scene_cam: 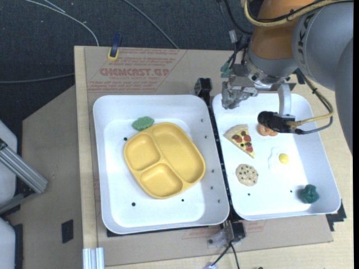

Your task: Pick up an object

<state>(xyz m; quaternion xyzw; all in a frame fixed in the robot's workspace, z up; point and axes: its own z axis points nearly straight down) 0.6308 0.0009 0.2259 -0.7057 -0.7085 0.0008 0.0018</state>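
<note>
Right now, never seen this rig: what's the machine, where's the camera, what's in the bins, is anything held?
One fixed camera looks down at a slant on two white bins. The grey arm with the orange band enters from the view's right; its gripper hangs over the right bin's far left corner, with nothing visible between its fingers.

The left bin holds a yellow divided plate and a green toy touching its far edge. The right bin holds toy food: a pizza slice, a cookie, a fried egg, a dark green piece, and an orange piece partly hidden.

bright, even light; soft shadows, slight blur
</note>
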